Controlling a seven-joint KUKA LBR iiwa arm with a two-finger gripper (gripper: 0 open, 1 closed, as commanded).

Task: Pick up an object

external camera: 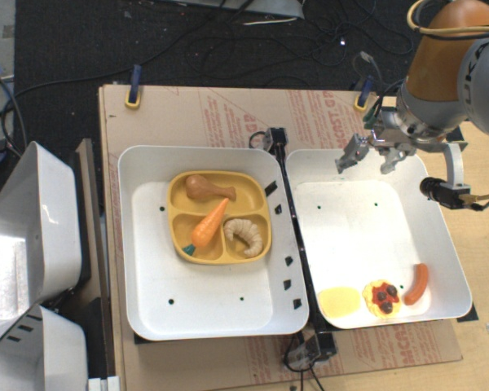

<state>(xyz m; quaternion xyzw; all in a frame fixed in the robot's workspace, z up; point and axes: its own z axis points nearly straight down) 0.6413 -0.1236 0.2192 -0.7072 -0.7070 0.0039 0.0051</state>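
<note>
camera view: we see the gripper (369, 155) hovering over the right bin's (350, 218) far edge, jaws spread wide, nothing between them. candidates, a sausage (416, 283), pizza slice (383, 296) and yellow disc (339, 301), lie along the near wall, well apart from it.

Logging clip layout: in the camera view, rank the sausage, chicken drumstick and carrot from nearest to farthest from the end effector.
From the end effector:
1. Sausage, right bin, near corner.
2. Chicken drumstick, yellow plate, left bin.
3. Carrot, same plate, slightly farther.
</note>
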